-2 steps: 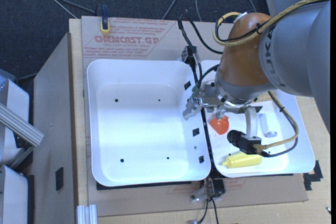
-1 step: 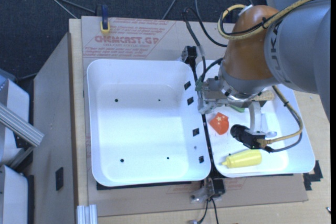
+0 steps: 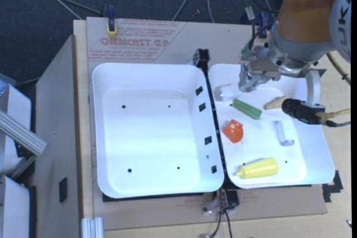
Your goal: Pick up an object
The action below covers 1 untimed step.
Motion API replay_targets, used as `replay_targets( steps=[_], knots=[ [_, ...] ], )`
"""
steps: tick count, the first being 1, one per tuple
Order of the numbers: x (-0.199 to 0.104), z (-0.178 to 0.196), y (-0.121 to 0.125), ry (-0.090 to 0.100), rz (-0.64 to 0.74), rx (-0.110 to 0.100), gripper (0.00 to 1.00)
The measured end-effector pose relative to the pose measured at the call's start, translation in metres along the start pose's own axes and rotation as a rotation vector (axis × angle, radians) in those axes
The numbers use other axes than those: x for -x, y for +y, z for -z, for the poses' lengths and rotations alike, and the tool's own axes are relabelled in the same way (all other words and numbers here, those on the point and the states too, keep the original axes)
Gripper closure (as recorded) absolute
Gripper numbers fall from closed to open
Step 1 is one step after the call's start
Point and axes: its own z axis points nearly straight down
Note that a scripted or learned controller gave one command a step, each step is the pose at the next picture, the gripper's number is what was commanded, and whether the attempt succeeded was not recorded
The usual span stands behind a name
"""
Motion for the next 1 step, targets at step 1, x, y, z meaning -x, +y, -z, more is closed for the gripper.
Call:
replay_targets(
  steps=[1],
  knots=[
    [0.0473, 0.1398, -0.0158, -0.001, -0.001, 0.006, 1.0]
  ],
)
